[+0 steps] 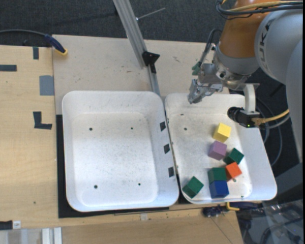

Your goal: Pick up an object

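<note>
Several small blocks lie in the right bin: a yellow block, a purple block, a dark green block, an orange block, a green block, a blue block and another green block near the front edge. My gripper hangs above the far left corner of that bin, well away from the blocks, and I see nothing held in it.
The left bin sits beside the right one. A slanted metal pole rises behind the bins. The grey arm with its orange band fills the upper right. Cables run along the right bin's far side.
</note>
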Controlling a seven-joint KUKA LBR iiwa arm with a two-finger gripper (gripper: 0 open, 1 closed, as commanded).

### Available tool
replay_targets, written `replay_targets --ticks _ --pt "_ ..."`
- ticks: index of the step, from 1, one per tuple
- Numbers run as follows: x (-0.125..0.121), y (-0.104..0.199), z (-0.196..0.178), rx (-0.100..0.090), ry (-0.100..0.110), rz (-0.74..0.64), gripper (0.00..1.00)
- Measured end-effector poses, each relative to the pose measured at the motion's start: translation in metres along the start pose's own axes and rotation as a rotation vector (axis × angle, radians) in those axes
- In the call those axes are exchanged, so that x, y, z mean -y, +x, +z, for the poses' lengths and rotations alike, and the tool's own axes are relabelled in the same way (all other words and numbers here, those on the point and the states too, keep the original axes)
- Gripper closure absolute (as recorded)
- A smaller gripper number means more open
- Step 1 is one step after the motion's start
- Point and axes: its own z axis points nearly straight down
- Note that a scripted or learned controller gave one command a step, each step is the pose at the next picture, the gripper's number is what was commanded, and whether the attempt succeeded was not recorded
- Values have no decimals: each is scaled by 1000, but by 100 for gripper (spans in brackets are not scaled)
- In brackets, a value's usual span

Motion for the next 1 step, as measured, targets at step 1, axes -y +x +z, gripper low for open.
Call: replay_targets --ticks 1 --pt "10 59 -1 0 1 -1 100"
